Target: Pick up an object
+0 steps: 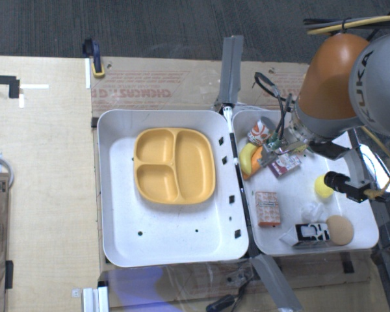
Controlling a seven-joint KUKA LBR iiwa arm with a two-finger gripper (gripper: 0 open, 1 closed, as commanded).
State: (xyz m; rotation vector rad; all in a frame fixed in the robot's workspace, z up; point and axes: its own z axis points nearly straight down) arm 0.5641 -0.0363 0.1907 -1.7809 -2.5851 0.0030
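Grey arm reaching down into the right white bin (364, 236).
The gripper (277, 147) is hovering over clutter, grip state unclear; a yellow banana (247, 159) is lying just left, a small orange-red carton (268, 208) below.

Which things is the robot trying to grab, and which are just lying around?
For the job, in the right bin:
gripper, low over the banana
small red packet
orange box
yellow ball
tan egg-shaped thing

Just lying about:
yellow divided plate in the left bin
blue clamp on the bench
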